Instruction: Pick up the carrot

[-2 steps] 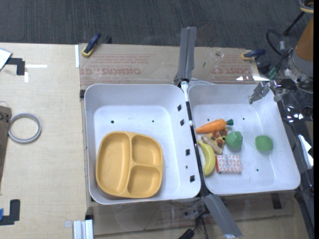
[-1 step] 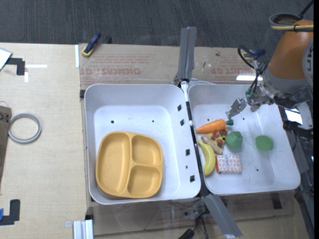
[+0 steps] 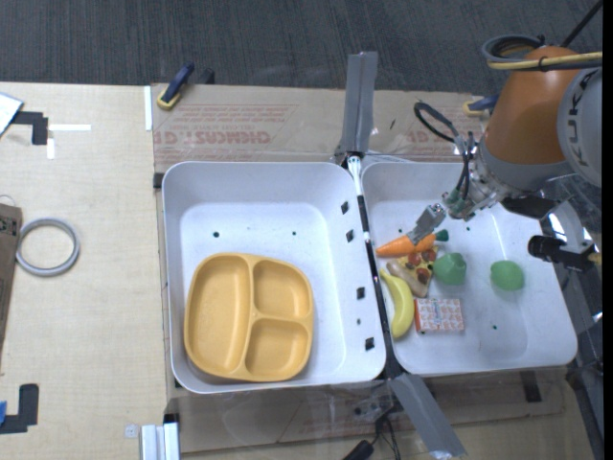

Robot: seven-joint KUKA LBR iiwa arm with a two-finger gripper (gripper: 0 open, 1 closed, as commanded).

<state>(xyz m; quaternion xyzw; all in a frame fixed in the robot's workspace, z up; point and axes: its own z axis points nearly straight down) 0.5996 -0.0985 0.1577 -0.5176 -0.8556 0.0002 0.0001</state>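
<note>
Nearest the lens, at the left bin's (image 3: 177, 257) front, sits a yellow divided plate (image 3: 251, 316), flat on the floor with its three compartments bare; I judge it a receptacle waiting for whatever is lifted out of the neighbouring bin. Off to the far left, a roll of tape (image 3: 45, 246) lies on the wooden bench, well apart from the work. Moving right across the divider, the right bin (image 3: 536, 348) holds a tight cluster of toy food against its left wall: a banana (image 3: 399, 301) lies lengthwise along the wall, a small printed box (image 3: 440, 315) sits just beside its lower end, and the carrot (image 3: 405, 247) lies crosswise above the banana's top, its tip pointing toward the divider and its thick end touching a jumble of small pieces. A green round piece (image 3: 450, 268) rests just right of that jumble, and a second green ball (image 3: 508, 275) lies apart, further right. Such crowding likely makes a clean grasp awkward. The gripper (image 3: 427, 222) hangs just above and right of the carrot's thick end, tilted down-left toward it. Its fingers look closed on nothing, and the carrot rests on the bin floor, not held. Behind it, the arm (image 3: 527, 113) reaches in from the right, its orange band bulking over the bin's back corner, wrist bent downward
</note>
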